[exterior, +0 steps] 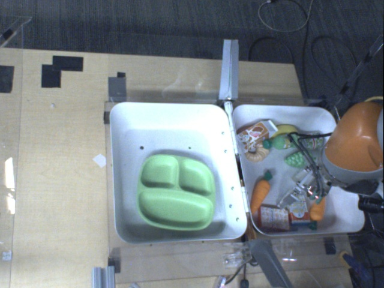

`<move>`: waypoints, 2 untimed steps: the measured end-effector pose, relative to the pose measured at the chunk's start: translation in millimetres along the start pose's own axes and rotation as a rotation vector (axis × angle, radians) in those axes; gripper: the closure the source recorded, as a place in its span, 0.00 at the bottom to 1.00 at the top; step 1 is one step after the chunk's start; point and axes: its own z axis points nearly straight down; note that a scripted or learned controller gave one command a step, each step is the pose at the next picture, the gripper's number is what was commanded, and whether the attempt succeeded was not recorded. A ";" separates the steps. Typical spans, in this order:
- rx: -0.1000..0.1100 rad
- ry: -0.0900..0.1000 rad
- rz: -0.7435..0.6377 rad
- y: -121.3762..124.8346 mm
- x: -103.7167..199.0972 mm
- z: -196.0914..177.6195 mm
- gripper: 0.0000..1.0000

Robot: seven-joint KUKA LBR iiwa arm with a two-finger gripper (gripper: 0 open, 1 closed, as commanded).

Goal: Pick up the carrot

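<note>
A carrot (pixel 260 195), orange with a small green top, is seen lying in the right-hand white bin (pixel 343 219), close to that bin's left wall, its green end pointing away from the camera. Just in front of its thick end a flat red and white packet (pixel 275 218) is laid along the bin's near wall. To the right of the carrot, the gripper (pixel 302 192) is lowered into the same bin, near the carrot but apart from it; how far its pincer is spread, and whether anything is caught in it, cannot be told from the metal parts and cables that are seen. A second small orange item (pixel 317 210) is seen just beside the gripper, near the packet's right end. Further back in the bin a brown and white snack packet (pixel 256 138), a yellow item (pixel 287 129) and a green item (pixel 294 158) are gathered. The arm's orange band (pixel 359 138) is seen over the bin's right edge. In the left-hand bin (pixel 129 131) a pale green divided tray (pixel 177 191) is placed.
</note>
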 end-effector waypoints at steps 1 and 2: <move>0.003 0.006 0.121 30.6 39.7 -9.1 0.00; 0.000 0.002 -0.046 65.0 10.4 4.5 0.00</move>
